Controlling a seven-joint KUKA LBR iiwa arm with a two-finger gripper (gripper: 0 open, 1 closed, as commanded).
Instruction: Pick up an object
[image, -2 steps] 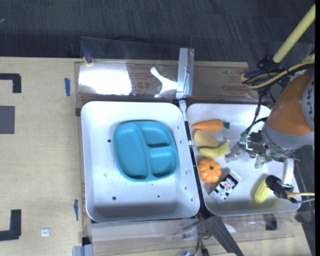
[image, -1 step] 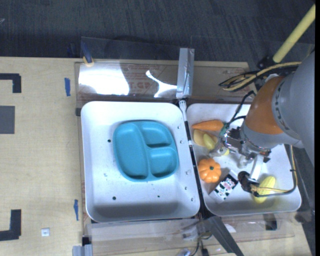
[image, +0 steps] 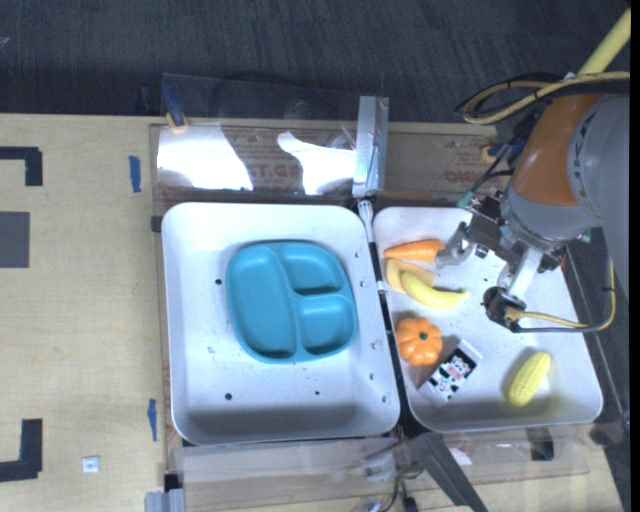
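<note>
The right bin (image: 575, 395) holds an orange carrot (image: 412, 250) at its back left and a yellow banana (image: 425, 290) just in front of it. A small orange pumpkin (image: 419, 340) sits nearer the front. Beside it lies a black-and-white patterned box (image: 452, 372), and a yellow corn cob (image: 528, 377) rests at the front right. My gripper (image: 452, 254) hangs low over the right ends of the carrot and banana, coming in from the right. No object is visible between its tips.
The left bin (image: 190, 390) holds a blue divided plate (image: 292, 298). A clear plastic sheet (image: 250, 160) and a metal bar (image: 370, 145) lie behind the bins. The wall between the bins (image: 378, 300) runs close to the carrot and banana.
</note>
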